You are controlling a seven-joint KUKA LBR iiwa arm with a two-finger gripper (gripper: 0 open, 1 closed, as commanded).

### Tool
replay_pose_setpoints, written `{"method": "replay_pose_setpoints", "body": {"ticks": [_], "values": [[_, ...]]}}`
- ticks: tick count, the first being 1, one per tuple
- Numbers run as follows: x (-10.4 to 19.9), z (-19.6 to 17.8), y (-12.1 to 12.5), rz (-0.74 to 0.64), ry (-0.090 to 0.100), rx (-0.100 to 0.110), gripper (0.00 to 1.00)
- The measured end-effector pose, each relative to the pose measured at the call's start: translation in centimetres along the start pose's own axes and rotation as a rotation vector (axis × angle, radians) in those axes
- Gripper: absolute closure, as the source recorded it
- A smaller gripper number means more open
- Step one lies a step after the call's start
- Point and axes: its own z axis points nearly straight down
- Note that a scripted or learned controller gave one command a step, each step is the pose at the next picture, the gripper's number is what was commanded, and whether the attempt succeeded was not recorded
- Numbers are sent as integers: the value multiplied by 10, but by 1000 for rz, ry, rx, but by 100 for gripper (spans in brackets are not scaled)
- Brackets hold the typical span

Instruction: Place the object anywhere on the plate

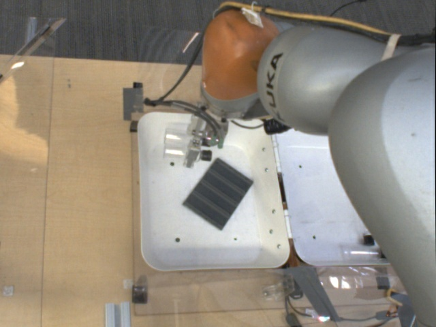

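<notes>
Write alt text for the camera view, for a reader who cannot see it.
A grey and orange robot arm reaches from the right over the left white bin, its hand low near the bin's far end beside a clear, glassy object. A dark ribbed rectangular plate lies flat and skewed in the middle of that bin. The right white bin is partly hidden by the arm.

"UKA" on the grey arm

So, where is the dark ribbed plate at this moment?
In the camera view, the dark ribbed plate lies flat and turned at an angle near the middle of the left white bin, just below and right of the claw.
</notes>
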Motion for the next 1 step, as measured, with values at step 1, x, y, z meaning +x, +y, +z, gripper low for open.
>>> {"method": "replay_pose_setpoints", "body": {"ticks": [1], "values": [[11, -120, 34, -123, -6, -3, 100]]}}
